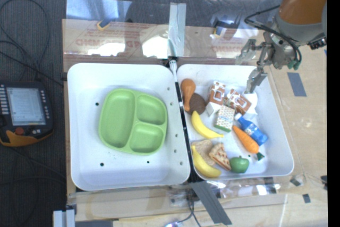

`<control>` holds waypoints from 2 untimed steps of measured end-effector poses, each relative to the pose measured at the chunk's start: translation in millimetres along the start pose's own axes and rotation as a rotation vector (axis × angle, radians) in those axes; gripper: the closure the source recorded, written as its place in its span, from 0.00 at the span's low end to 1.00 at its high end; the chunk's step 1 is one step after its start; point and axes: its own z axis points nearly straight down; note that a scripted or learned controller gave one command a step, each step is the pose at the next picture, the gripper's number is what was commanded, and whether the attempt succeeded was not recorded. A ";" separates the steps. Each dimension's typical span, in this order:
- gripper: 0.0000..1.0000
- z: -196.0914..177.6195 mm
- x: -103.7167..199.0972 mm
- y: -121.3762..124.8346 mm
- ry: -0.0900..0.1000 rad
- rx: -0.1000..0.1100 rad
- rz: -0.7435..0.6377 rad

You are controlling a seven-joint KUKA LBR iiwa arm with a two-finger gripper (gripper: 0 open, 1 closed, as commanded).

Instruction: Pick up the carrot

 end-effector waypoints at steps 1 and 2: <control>0.00 115.2 84.9 34.1 0.010 -0.003 0.124; 0.00 140.4 126.8 25.3 -0.046 0.001 0.138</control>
